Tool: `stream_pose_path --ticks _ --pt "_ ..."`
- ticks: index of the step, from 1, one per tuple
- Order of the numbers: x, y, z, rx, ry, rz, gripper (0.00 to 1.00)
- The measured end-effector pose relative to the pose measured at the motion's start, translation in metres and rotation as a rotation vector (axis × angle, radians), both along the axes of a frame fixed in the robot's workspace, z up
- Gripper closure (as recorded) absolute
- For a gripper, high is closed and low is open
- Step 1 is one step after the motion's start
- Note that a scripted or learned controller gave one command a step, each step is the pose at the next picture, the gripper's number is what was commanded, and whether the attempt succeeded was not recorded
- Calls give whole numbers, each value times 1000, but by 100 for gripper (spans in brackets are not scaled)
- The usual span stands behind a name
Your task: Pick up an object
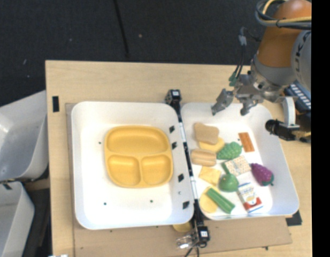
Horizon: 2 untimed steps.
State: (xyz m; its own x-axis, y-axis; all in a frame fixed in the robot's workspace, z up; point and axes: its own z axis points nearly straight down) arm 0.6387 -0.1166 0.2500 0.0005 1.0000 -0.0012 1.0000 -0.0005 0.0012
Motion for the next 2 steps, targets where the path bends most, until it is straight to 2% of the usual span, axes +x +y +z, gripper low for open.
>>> stream_pose_path --ticks 1,2 --pt "-63 11 -118 3 15 -1 0" --pt "-137 18 -151 3 10 -2 0"
